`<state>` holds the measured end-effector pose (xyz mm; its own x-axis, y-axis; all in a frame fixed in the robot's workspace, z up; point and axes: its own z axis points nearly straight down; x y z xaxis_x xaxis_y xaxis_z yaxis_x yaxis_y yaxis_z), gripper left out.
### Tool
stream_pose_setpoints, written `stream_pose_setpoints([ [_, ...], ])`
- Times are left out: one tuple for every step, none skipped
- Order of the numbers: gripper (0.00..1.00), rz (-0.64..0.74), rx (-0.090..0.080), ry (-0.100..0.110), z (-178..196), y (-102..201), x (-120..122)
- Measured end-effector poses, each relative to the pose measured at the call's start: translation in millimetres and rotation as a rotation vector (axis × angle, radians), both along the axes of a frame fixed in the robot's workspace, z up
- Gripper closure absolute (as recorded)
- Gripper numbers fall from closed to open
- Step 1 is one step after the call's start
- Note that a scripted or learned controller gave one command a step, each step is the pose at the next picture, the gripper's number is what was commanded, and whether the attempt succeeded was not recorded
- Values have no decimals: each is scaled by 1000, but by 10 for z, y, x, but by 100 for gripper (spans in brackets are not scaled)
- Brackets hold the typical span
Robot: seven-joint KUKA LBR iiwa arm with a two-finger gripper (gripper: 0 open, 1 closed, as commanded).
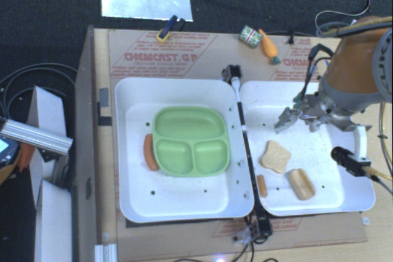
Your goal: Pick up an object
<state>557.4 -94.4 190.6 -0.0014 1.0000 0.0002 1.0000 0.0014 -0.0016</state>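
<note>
The right bin (350, 196) holds a tan toast slice (276, 156), a bread roll (301, 184) and a small orange sausage piece (262, 186) against its left wall. In the left bin (141, 205) a green divided plate (190, 140) lies with an orange hot dog (149, 152) beside its left edge. My gripper (299, 123) hangs over the upper middle of the right bin, above and to the right of the toast. It is open, with nothing between its fingers.
Behind the bins, a toy carrot (269, 45) and a small green can (250, 35) lie on the cardboard. A yellow-and-black clip (166, 31) sits at the cardboard's back edge. A black fitting (347, 160) on the arm's cable hangs over the right bin's right side.
</note>
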Motion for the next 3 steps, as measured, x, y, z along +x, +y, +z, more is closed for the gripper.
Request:
stream_pose_setpoints([
  [0, 0, 0, 0, -680, 11, -86],
  [0, -1, 0, -2, -1065, 8, -168],
  [0, 2, -1, -5, -1055, -242, 928],
])
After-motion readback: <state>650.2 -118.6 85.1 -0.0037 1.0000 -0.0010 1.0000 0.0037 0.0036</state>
